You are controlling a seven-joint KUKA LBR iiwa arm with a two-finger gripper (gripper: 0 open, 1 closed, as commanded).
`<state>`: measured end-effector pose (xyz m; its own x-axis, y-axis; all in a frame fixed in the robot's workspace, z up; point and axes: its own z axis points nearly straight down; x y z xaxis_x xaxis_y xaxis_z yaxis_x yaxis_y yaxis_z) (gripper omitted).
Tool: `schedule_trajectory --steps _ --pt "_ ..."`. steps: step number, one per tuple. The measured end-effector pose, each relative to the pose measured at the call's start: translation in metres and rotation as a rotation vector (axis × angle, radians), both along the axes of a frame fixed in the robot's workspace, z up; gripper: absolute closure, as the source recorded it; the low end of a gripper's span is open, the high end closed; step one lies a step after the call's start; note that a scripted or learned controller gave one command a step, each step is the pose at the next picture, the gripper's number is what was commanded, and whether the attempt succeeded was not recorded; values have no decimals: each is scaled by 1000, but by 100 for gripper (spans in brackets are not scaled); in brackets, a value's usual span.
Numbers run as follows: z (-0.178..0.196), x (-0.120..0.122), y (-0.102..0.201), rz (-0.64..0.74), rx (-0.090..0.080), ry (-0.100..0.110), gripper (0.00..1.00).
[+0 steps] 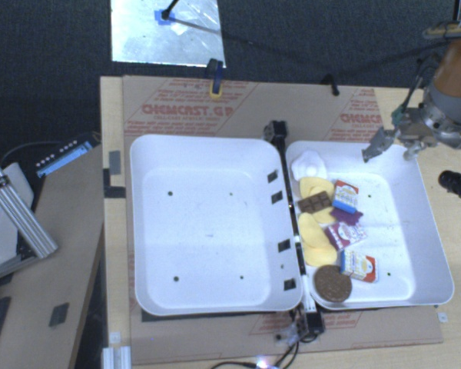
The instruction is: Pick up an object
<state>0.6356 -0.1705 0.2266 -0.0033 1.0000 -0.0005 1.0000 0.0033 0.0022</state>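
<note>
Lowest in frame, brown round cookie (333, 284) (beside red-and-white packets (359, 265)); board (186, 108) reads "CHEMCAST GP"; gripper (390, 146) jaws spread, holding nothing.

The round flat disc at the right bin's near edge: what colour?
Dark brown disc, clearest in the camera view.

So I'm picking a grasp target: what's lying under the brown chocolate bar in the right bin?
The brown chocolate bar lies across pale yellow pieces, one showing above it, one below. A blue packet sits beside it. Whatever lies directly beneath the bar is covered.
</note>
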Motion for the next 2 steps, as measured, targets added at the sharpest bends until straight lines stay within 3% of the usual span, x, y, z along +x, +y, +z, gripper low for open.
schedule_trajectory --steps 1,2 --pt "192 30 64 8 -2 -20 0" --pt "192 28 60 7 -3 -5 100"
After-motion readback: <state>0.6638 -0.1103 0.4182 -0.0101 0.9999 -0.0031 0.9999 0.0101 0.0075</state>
